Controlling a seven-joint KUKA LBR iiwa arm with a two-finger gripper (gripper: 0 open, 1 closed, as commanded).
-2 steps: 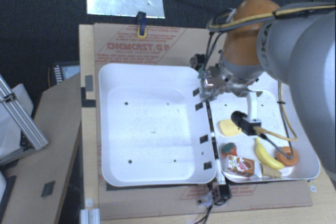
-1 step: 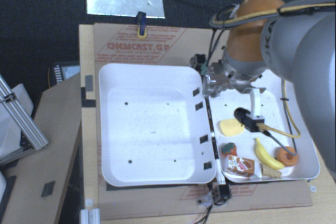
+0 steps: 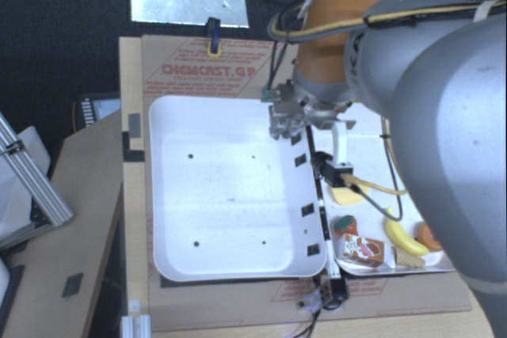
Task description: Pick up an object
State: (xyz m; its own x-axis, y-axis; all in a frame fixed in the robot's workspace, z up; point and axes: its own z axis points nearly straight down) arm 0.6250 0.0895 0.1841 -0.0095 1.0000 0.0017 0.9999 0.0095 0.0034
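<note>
Grey arm's gripper (image 3: 287,121) hovers over the bin divider, finger state indiscernible. Banana (image 3: 404,239) lies in the right bin (image 3: 372,134). Approach stage; next, descend onto it.

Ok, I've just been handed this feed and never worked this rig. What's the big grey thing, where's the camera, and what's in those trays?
The big grey shape is the robot arm, reaching in from the right, with an orange band above its wrist. The single camera is fixed above the bench and looks down at a slant.

Below the arm are two shallow white bins side by side. The left bin shows just its white floor with a few dark dots. The right bin is largely covered by the arm; near its front edge you can see a banana, a small printed packet and a pale yellow piece.

The gripper hangs over the divide between the bins. I can't tell whether it is holding anything.
</note>
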